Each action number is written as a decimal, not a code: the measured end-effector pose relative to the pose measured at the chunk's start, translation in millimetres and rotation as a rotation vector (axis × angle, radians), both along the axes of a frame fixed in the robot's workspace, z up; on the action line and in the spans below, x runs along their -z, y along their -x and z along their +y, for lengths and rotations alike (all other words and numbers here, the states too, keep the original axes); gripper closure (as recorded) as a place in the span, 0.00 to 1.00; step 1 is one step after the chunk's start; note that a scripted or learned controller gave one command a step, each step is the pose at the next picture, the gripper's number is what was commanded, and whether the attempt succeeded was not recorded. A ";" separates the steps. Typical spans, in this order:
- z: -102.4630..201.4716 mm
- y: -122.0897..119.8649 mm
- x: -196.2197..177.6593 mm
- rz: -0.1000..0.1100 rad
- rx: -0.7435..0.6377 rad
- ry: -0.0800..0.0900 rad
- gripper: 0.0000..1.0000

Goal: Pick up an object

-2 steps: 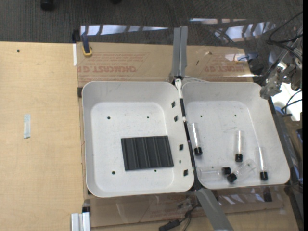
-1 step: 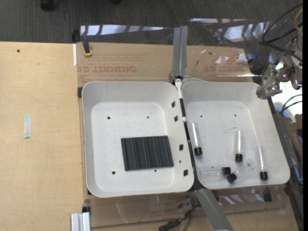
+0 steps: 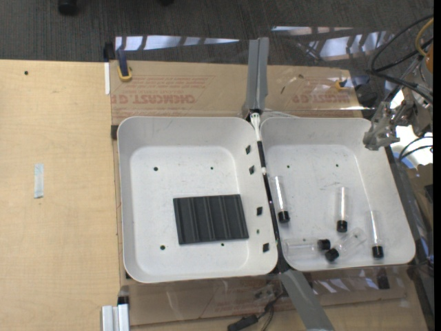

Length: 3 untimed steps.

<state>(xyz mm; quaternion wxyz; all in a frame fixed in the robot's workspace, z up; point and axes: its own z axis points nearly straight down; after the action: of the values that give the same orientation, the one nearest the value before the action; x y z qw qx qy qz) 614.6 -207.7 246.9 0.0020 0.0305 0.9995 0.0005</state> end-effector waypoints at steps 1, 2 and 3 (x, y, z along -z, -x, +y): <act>18.5 -5.0 -21.4 -0.004 -0.214 0.002 1.00; 33.1 -5.2 -33.0 -0.003 -0.682 0.002 1.00; 52.1 -17.3 -20.4 -0.003 -0.975 0.003 1.00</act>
<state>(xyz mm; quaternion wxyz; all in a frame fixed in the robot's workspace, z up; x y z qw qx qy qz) 631.9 -155.6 267.3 0.0030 -0.4411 0.8975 0.0002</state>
